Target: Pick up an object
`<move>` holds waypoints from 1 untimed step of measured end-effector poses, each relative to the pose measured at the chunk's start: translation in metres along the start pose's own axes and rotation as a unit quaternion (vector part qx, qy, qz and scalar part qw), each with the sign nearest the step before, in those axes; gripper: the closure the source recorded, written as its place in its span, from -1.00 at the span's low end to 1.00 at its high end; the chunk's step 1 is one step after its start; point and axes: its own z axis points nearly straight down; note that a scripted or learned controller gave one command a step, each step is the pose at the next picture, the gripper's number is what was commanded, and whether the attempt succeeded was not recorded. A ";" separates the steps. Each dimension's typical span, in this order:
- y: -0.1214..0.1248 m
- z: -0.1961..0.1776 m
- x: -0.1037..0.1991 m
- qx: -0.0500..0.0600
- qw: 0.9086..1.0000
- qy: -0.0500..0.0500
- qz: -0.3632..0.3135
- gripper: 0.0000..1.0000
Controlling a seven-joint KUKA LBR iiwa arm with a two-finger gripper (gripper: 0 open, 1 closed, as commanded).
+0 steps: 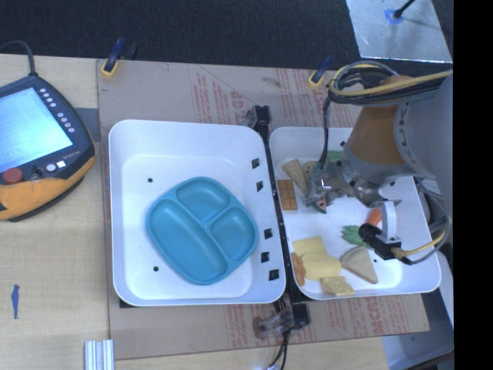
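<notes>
arm: grey KUKA arm (420, 141) with orange band, reaches in from right, wrist bent down over right bin
gripper: gripper (317, 193) low in upper-left part of right bin (416, 284), metal fingers pointing left
fingers: tips sit among the food pieces, too small and cluttered to tell whether spread or pinched; nothing clearly between them
right bin contents: toy food, tan wedge (294, 169) just left of gripper near bin's back-left corner; brown waffle-like strip (287, 195) against left wall
front pieces: yellow cheese slices (316, 257) in front-left part; small orange bit (297, 266) touching their left side; pale cracker-like piece (337, 285) at front rim; tan bread wedge (360, 264) just right of the cheese
green items: green piece (353, 233) near bin middle, partly under arm; another green bit (333, 159) behind gripper by wrist
orange-red item: small piece (374, 215) right of gripper, partly hidden by wrist cabling
left bin: white bin (127, 149) holds blue divided plate (202, 230), three compartments, lying flat, tilted diagonally, centre of bin
bench: cardboard sheet (192, 91) under both bins; teach pendant (38, 149) with screen at far left, well apart from bins
clamps: yellow-blue clamps (113, 58) at back edge of cardboard
</notes>
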 end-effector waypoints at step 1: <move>-0.003 -0.107 0.071 -0.004 1.000 0.002 -0.002 1.00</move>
